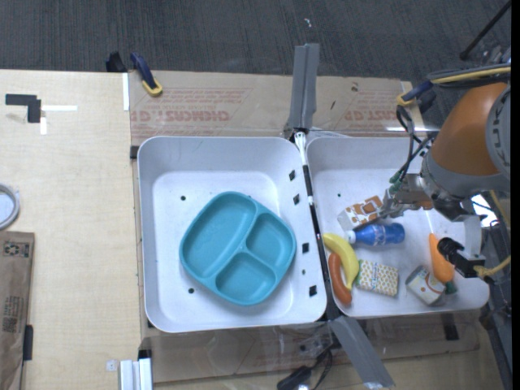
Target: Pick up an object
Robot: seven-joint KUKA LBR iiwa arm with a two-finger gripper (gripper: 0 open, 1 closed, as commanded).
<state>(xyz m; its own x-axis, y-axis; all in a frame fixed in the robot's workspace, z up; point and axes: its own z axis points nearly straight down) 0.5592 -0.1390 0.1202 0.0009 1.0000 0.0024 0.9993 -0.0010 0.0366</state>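
The right bin [406, 149] holds several small items. A small brown-and-white carton [360, 213] lies near its middle, with a blue bottle [379, 234] on its side just below it. A yellow banana [344, 255] and a red-orange sausage-shaped toy [340, 281] lie at the bin's left wall. A patterned packet [378, 277], a small can [424, 286] and an orange carrot [439, 257] sit toward the front right. My gripper [396, 199] hangs low over the carton's right end, just above the bottle. The arm's wrist hides how it meets the carton.
The left bin [162, 218] holds a blue divided plate [237, 247]. A grey divider post [305, 88] stands between the bins at the back. Cables and the arm's orange band [475, 128] crowd the right edge. A blue-and-yellow clamp [145, 73] lies on the cardboard behind.
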